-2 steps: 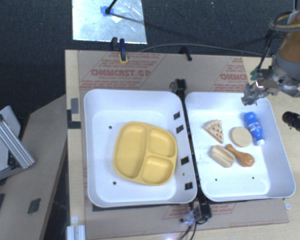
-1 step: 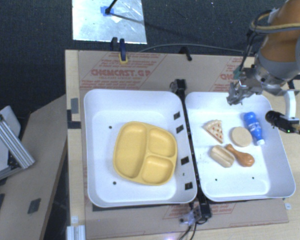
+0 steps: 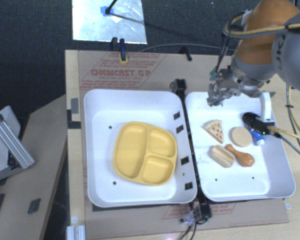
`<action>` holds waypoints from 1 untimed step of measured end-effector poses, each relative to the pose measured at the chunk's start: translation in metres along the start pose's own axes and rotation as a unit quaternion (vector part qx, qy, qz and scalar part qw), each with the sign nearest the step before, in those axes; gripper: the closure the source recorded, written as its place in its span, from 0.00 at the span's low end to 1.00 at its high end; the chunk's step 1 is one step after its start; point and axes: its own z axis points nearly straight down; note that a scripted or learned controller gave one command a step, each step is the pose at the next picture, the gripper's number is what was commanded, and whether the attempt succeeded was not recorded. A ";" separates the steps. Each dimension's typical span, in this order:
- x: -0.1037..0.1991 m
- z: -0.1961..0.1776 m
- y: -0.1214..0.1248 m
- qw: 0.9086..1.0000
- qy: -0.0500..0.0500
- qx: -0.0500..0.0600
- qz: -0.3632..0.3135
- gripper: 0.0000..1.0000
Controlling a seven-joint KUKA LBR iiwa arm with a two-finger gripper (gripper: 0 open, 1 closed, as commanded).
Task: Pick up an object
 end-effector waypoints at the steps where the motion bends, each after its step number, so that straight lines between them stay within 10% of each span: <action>1: 0.051 -0.005 -0.015 1.000 0.000 0.000 0.000 1.00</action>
